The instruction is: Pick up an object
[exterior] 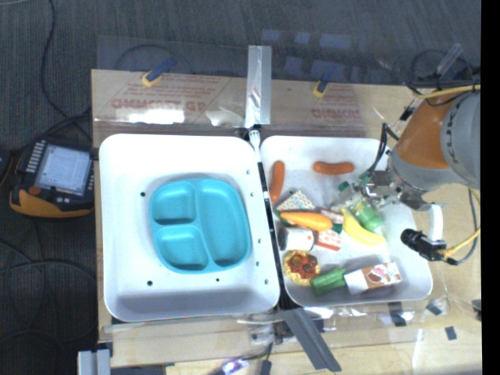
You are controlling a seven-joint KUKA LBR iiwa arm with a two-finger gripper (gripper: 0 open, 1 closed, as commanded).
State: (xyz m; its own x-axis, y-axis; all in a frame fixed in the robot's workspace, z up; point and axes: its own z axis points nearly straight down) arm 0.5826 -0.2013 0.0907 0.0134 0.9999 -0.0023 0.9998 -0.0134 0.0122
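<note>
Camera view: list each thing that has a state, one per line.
Blue tray: flat in left bin, compartments bare.
Banana: lying under the gripper.
Gripper: low over right bin.
Carrot: lying on its side.
Juice box: lying flat.
Handheld screen: lit.

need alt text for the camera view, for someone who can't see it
A grey robot arm with an orange band reaches from the right, its gripper low over toy food piled in the right white bin, near a banana and a carrot. The left white bin holds a blue divided tray.
</note>
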